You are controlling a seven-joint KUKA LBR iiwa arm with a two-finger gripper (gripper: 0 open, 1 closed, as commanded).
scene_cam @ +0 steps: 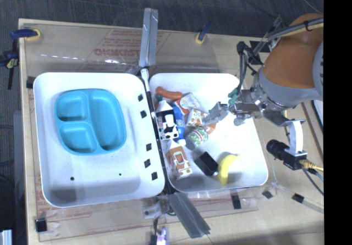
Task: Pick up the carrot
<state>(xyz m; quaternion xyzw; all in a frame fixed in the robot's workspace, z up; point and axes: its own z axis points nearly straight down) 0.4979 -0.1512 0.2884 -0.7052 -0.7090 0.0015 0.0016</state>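
The pincer (215,113) hangs low over the middle of the right bin (250,145), reached in from the right side by the grey arm (291,82) with its orange band. Whether the pincer is apart or together cannot be told; its tip merges with the clutter beneath it, and nothing is seen clamped in it. Directly below and left of the tip lie the packets (193,111) and a green-lidded cup (197,137), crowded together at the bin's centre. The carrot (168,94) lies further left and up from the pincer, near the bin's upper left corner, beside the divider between the 2 bins. Its orange length lies roughly level, partly clear of the packets, so an approach from above appears feasible. A banana (226,167) and a black block (207,162) rest below the pincer, well apart from the carrot. The left bin (49,167), far left, bears a blue tray (91,120).
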